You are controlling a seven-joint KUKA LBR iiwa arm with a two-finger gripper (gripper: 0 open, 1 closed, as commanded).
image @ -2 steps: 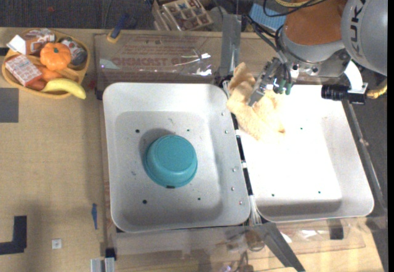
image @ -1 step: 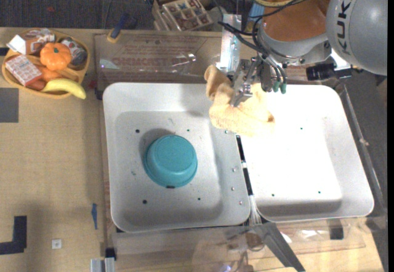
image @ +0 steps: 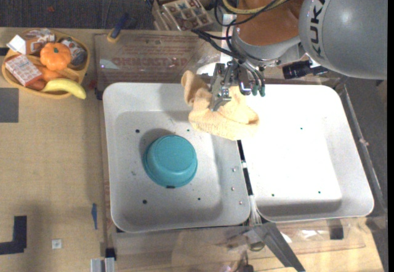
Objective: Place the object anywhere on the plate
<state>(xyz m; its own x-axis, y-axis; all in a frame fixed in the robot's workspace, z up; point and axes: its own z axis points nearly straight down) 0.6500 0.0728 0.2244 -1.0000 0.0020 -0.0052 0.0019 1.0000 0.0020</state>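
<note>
Two white bins sit side by side below me. Going from the left: off the bins, at the bench's far left corner, a basket of toy food (image: 43, 68) holds an orange pumpkin (image: 55, 56) and a yellow banana (image: 64, 87). In the left bin (image: 123, 203) a teal plate (image: 170, 160), bowl-like, lies near the middle of the floor. Next comes the pale yellow cloth (image: 220, 116), crumpled and draped, hanging over that bin's back right part near the seam between the bins, well apart from the plate. My pincer (image: 220, 100) is pinched on the cloth's upper fold, so the fabric hangs from my fingers, one flap sticking up to the left. To the right lies the right bin (image: 308, 166), my grey arm (image: 345, 18) reaching in above it.
</note>
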